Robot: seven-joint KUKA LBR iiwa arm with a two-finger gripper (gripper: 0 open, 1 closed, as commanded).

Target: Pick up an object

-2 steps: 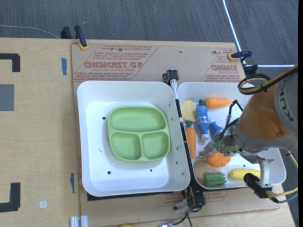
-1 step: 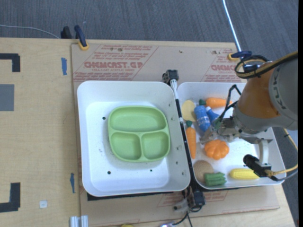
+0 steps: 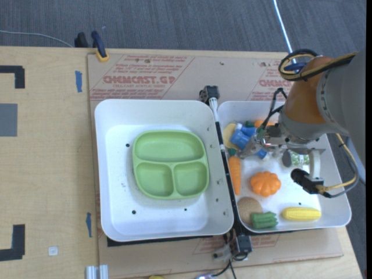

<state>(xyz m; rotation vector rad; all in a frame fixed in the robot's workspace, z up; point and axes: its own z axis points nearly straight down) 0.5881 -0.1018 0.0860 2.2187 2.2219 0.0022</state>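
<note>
— Where the arm [image 3: 325,97] reaches over the right bin [image 3: 337,214], what lies below?

— Its jaws [image 3: 261,144] hang by the blue toy [image 3: 241,135] at the bin's far left corner; whether they are parted or closed cannot be told.

— And the rest?

— A carrot [image 3: 234,173] along the left wall, a pumpkin [image 3: 265,183] mid-bin, corn [image 3: 301,214] near the front edge. A green tray [image 3: 170,164] sits in the left bin [image 3: 110,156].

A robotics test lab is indicated. Two shallow white plastic bins [image 3: 116,156] are set on a protective cardboard sheet printed with red lettering [image 3: 139,77], clamped onto a pale wooden bench [image 3: 40,156] marked with blue tape. Grey carpet [image 3: 174,10] is seen beyond, crossed by a thin white cable [image 3: 279,16].
</note>
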